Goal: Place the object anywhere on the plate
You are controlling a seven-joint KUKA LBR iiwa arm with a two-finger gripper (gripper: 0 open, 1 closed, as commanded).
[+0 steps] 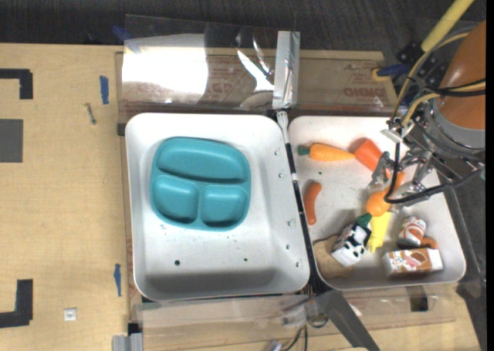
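A teal plate [201, 181] with three compartments lies in the left bin [262, 264]. In the right bin [340, 127] are several toy foods: a carrot [333, 153], a red-orange piece [369, 153], a small orange sausage [311, 201], a black-and-white cow toy [353, 243] and a yellow piece [380, 232]. My gripper [397, 180] hangs over the right bin's right half, just above a round orange item [377, 204]. Nothing visibly hangs from it.
A small carton [413, 261] and a red-and-white can [414, 230] lie in the right bin's near right corner. The ridge between the bins [293, 187] separates the toys from the plate. Cables and the orange-banded arm [467, 79] crowd the right side.
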